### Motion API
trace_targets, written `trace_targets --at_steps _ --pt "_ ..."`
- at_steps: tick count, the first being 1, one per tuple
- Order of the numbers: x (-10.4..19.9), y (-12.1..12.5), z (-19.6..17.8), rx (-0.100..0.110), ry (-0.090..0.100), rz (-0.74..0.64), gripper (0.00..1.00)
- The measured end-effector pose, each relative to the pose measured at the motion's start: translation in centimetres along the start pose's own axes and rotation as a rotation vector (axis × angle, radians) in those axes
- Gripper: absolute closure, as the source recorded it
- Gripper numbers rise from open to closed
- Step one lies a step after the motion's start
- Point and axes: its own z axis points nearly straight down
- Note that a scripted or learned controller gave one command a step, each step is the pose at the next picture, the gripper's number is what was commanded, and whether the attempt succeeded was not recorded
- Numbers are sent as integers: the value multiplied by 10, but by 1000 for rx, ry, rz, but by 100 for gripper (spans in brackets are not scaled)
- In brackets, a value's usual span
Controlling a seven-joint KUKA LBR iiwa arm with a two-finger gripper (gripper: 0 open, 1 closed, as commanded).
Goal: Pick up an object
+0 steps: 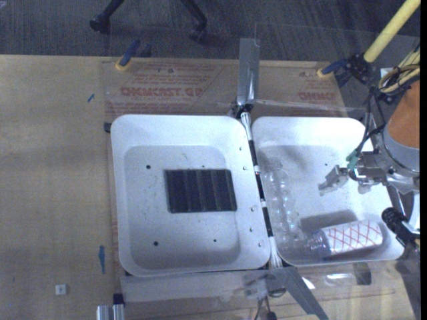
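Observation:
A dark ribbed rectangular panel (200,191) lies flat in the middle of the left bin (127,139). In the right bin (307,129), a clear plastic bottle (280,202) lies along the left wall. A second bottle with a red-and-white checkered label (350,237) lies along the front wall. My gripper (331,179) hangs over the right half of the right bin, above and behind the checkered bottle and to the right of the clear one. It is apart from both, and I see nothing held in it.
The arm's wrist and cables (393,165) crowd the right bin's right rim. A metal bracket (247,72) stands behind the seam between the bins. A yellow-handled tool (393,22) lies at the back right, and a chair base (150,5) sits beyond the bench.

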Motion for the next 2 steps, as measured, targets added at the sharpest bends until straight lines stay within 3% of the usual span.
trace_targets --at_steps 1,2 --pt "-39 -16 78 0 0 150 0" --pt "-2 2 138 -9 -7 -193 0"
